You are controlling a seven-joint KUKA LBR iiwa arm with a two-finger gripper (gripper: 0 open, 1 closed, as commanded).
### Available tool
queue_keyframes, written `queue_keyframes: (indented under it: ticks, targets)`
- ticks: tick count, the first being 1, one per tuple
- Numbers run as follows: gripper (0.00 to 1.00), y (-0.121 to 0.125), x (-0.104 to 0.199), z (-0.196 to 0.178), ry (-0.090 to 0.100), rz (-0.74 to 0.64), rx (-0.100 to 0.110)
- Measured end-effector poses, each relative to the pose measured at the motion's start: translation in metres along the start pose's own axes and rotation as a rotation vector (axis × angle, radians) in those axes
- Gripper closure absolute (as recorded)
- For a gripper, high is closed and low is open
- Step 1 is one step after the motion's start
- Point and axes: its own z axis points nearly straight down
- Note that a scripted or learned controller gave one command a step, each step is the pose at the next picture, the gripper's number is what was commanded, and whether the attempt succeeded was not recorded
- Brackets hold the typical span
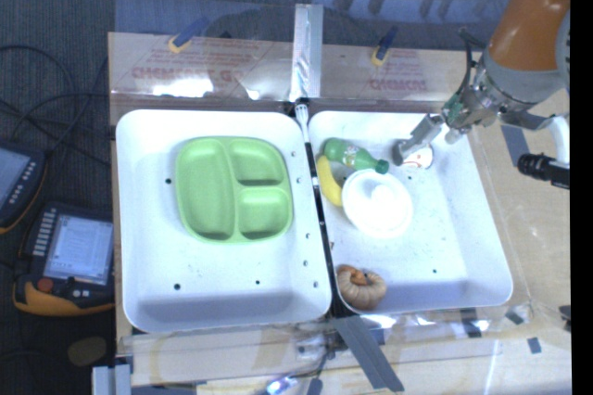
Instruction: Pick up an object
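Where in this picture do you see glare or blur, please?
In the camera view, glare washes out the clear panels behind the bins; the white bowl is overexposed against the right bin; the gripper looks slightly soft; the green tray is evenly lit.

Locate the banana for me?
Banana lies in the right bin, against its left wall, just left of the white bowl and below the green bottle.
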Motion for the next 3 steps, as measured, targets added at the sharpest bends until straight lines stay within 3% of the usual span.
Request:
queue_keyframes:
  ticks: [1,2,3]
  targets:
    - [0.0,0.048,-0.023,0.145,-0.006,-0.008,-0.005]
    - [0.0,-0.032,-0.056,0.073,-0.001,0.118,0.0]
    - [0.0,-0.139,-0.018,0.118,0.009,0.131,0.003]
